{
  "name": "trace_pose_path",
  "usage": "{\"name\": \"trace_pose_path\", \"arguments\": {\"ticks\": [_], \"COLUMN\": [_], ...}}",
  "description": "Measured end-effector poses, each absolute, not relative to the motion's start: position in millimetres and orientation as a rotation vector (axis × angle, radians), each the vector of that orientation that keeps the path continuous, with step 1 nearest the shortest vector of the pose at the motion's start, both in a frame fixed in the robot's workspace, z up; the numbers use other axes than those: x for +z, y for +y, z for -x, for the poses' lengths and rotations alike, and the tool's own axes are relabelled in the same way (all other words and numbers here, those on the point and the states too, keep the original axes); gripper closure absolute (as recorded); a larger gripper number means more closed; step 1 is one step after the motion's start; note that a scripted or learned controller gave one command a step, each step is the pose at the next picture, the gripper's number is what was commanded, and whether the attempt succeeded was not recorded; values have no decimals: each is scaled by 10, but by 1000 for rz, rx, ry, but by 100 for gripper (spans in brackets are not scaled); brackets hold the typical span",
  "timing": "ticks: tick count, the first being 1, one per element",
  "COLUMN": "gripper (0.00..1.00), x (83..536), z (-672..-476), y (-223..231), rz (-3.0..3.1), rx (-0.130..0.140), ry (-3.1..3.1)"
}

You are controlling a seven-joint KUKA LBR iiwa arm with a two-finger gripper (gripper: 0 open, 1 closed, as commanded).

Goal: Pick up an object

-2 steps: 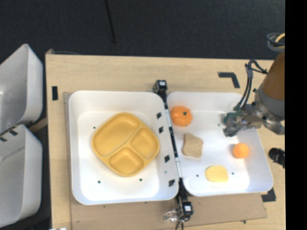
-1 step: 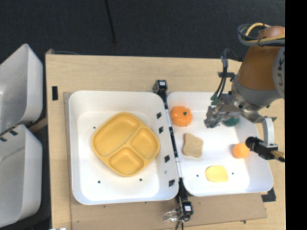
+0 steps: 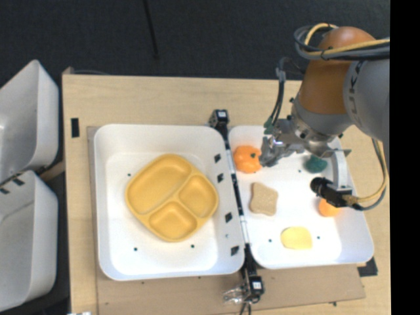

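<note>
We read this as the approach step: the hand hangs low over the far left part of the right bin, just right of the orange pumpkin-like toy, and nothing sits between its fingers that we can see. Whether the fingers are open or closed we cannot tell; the wrist body covers them from above.

Candidate objects, all in the right bin:
- orange round toy, far left corner, close by the divider between bins, just beside the hand
- tan bread-slice piece, near of the orange toy, mid-left
- yellow oval piece, near side, centre
- small teal item, partly under the arm, far right
- a second orange piece, right side, partly hidden by a black fitting

The left bin holds a yellow divided plate; it is well apart from the hand.

Judgement: the orange round toy is the likely target, being nearest. The next move calls for a small shift left to centre over it, then a descent with fingers spread wide enough to clear its sides; the bin wall is close, so room on the left is tight.

Orientation: the toy looks roughly round from above, with no clear long axis and no pointing direction; a small green stem shows on top. Grasp angle should matter little. The bread slice, by contrast, runs its long axis roughly far to near.
</note>
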State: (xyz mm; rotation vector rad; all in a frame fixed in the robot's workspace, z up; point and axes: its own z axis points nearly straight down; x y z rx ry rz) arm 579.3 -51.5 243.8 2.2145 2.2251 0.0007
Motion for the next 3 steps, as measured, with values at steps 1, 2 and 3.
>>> {"name": "trace_pose_path", "arguments": {"ticks": [1,2,3], "gripper": [100,100,100], "x": [2357,2453,2341], "z": [-5993,-6232,-6423], "y": [-122,433,892], "rz": [-2215,-2212,-2215], "rx": [0,6,2], "ry": [2223,2229,2224]}}
